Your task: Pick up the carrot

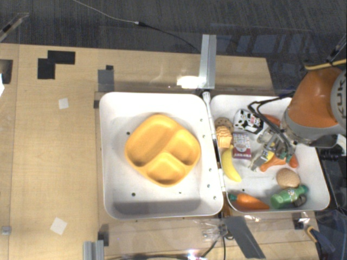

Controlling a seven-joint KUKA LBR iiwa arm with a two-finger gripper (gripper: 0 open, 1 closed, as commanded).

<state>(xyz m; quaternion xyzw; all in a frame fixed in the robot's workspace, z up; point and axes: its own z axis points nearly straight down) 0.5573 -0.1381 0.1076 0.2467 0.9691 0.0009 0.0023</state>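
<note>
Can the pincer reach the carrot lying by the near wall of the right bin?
Probably yes. The carrot lies uncovered; the pincer hovers above the same bin.

The grey arm (320, 104) with its orange band reaches in from the right, wrist bent down, claw (269, 151) pointing low and leftward.

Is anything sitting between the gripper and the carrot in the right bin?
The gripper hovers mid-bin, over another orange piece. The carrot lies at the near edge, beside the green bottle. The banana and a tan bun-like item flank the path, but nothing visible lies directly across it.
</note>
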